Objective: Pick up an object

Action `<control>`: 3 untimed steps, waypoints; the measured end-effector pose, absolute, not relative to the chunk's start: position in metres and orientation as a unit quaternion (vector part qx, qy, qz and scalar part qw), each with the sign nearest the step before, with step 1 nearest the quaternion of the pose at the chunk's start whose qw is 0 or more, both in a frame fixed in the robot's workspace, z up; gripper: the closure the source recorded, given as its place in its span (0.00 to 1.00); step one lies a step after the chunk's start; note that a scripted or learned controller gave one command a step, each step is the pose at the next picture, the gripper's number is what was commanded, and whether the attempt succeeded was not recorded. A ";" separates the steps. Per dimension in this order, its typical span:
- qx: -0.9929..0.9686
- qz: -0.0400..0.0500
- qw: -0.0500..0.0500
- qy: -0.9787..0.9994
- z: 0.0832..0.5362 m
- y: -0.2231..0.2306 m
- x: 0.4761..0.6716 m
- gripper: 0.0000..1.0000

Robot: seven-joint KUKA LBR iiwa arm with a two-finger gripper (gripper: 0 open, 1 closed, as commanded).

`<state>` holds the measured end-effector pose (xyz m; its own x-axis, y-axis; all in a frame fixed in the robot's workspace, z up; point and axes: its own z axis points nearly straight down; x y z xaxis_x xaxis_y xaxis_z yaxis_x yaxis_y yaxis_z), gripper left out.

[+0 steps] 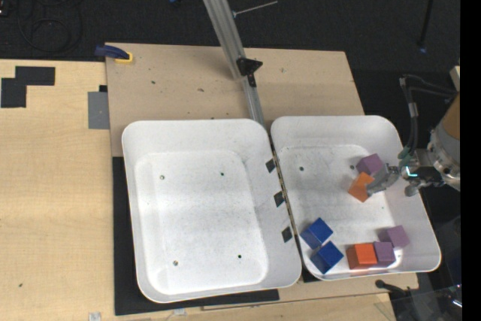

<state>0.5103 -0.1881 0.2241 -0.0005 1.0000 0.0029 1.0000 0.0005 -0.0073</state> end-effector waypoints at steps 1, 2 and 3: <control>-0.708 0.000 0.001 -0.707 0.226 -0.189 0.511 0.00; -0.708 0.002 0.004 -0.707 0.178 -0.187 0.519 0.00; -0.708 0.002 0.004 -0.707 0.122 -0.195 0.517 0.00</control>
<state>0.5166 -0.1953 0.1216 0.0015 1.0000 0.0030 1.0000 -0.0015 -0.0086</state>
